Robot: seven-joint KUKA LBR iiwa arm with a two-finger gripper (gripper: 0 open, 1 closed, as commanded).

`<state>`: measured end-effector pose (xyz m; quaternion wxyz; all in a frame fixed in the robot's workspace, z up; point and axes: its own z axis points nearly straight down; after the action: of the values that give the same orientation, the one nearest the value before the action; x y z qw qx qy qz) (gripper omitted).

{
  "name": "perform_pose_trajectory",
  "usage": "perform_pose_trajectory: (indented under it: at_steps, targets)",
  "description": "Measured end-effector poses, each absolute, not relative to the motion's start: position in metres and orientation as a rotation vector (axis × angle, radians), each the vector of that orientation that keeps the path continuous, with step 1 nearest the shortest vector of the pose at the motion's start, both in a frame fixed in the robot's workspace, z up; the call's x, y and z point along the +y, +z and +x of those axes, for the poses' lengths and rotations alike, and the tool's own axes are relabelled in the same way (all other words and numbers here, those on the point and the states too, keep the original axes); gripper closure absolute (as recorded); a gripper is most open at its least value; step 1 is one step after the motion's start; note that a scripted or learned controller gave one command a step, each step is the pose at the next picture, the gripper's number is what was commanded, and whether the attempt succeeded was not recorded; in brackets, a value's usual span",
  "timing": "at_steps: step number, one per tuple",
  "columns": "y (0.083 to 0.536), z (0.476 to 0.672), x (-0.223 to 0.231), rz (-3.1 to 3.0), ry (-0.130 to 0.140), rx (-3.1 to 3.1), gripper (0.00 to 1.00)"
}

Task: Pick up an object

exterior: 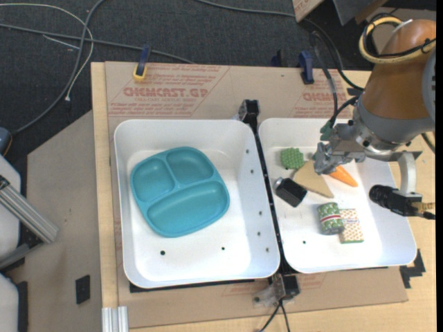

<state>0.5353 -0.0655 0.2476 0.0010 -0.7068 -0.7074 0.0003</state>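
Observation:
The right bin (377, 249) holds several small things: a green bumpy piece (292, 158), a black block (290, 191), a tan wedge (315, 184), an orange carrot (345, 178), a green and red can (329, 218) and a small patterned box (351, 227). My gripper (327, 162) hangs low over the bin's back half. It sits just above the wedge's upper end and at the carrot's left tip. The gripper body hides part of both. I see nothing lifted off the bin floor.
A blue divided plate (180, 191) lies in the left bin (208, 251). A black divider rail (263, 185) runs between the bins. The arm's grey and orange body (398, 88) covers the right bin's far right corner. Two blue clamps (143, 62) stand on the bench's back edge.

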Motion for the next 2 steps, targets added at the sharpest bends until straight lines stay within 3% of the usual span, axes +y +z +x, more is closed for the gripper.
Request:
perform_pose_trajectory:
  at_steps: [2]
  targets:
    - [0.246,0.532,0.037,-2.219,-0.001,-2.223,1.0]
